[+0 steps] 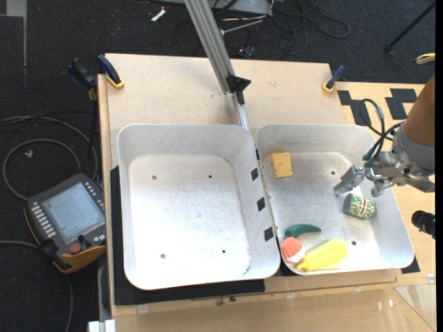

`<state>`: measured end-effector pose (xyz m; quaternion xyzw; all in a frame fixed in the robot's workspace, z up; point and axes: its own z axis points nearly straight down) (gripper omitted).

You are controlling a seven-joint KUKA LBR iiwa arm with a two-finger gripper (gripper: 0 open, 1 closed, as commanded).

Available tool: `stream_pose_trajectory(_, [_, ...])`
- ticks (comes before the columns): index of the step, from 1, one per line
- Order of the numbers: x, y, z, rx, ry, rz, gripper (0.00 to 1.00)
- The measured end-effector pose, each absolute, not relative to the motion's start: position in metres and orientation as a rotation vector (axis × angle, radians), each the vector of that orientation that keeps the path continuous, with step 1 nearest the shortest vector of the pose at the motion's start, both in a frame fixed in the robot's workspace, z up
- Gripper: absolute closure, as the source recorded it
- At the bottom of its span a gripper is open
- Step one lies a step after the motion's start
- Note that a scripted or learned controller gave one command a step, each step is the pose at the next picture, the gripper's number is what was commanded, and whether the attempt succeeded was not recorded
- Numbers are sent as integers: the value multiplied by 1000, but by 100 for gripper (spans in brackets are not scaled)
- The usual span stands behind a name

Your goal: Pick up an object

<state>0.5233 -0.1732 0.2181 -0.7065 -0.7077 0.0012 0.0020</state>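
Note:
The right bin point(387, 254) holds several small objects. A tan cheese-like block point(281, 164) lies near its back left. At the front left sit a green pepper-like piece point(302, 230), a red and white piece point(293, 250) and a yellow oblong piece point(323, 254). Toward the right wall a green and white can-like object point(360, 207) lies on its side. My gripper point(360, 185) hangs just above and behind that can, open, with one grey finger point(345, 182) pointing down-left. Nothing sits between its fingers.
The left bin point(131, 151) stands beside the right one, with a shared divider down the middle. A slanted metal pole point(211, 37) crosses the bench's back. A teach pendant point(66, 216) lies on the floor at the left.

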Motion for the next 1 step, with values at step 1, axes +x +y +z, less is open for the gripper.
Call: stream_pose_trajectory(1, [524,-173,220,-2221,-2222,0,0])
